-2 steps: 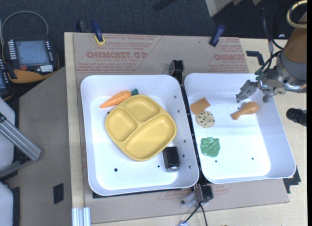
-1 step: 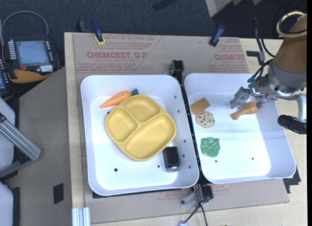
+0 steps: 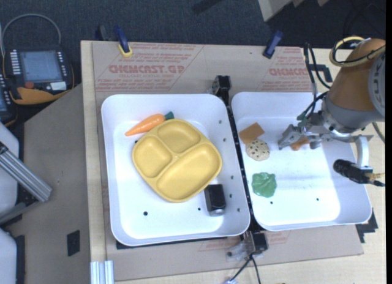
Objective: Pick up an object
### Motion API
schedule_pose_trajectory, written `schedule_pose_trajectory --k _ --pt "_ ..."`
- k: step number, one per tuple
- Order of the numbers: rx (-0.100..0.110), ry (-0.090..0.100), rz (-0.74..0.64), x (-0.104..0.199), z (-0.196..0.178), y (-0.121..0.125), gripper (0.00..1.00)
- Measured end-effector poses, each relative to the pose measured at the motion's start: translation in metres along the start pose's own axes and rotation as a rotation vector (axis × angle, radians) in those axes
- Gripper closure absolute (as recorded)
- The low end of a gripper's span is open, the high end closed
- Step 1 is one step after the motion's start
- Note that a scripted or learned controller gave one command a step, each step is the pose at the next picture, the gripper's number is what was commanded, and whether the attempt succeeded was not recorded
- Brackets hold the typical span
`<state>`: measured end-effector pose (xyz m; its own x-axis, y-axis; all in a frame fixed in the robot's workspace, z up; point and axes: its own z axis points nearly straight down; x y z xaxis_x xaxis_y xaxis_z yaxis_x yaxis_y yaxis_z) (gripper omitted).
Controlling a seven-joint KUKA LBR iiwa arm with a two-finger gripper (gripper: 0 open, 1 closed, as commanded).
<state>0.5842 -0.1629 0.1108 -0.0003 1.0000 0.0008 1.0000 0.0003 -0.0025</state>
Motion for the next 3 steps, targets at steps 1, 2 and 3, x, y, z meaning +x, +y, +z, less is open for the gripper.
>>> schedule_pose_trajectory --k 1,2,3 --pt "0.0 0.0 0.0 0.0 0.026 0.0 0.0" --pt "-0.002 -0.001 0.0 0.0 0.016 0.0 1.0" --pt "-0.005 -0.002 0.0 0.006 -0.041 -0.007 1.0"
